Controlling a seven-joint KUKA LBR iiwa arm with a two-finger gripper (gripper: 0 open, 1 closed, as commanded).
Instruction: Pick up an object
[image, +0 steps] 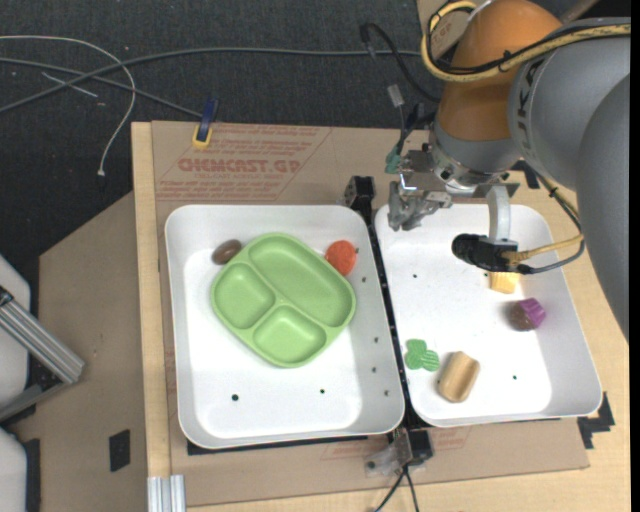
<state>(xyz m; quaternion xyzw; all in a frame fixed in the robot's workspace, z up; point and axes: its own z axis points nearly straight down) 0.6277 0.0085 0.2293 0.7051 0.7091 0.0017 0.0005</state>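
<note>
My gripper (408, 212) hangs over the far left corner of the right bin (560, 390), with nothing seen in it. In that bin lie a small yellow block (503, 283), a purple object (527, 314), a tan cylinder (459, 376) and a small green piece (421, 355), all toward the near and right side, apart from the gripper. The left bin (200, 400) holds a green divided plate (285, 298), with an orange-red object (342, 256) at the plate's far right edge and a brown object (228, 251) at its far left.
The grey arm with its orange band (490, 75) covers the far right of the view. A black fitting with a yellow cable (484, 250) hangs from the arm just above the yellow block. Black clamps (359, 189) sit at the ridge between the bins.
</note>
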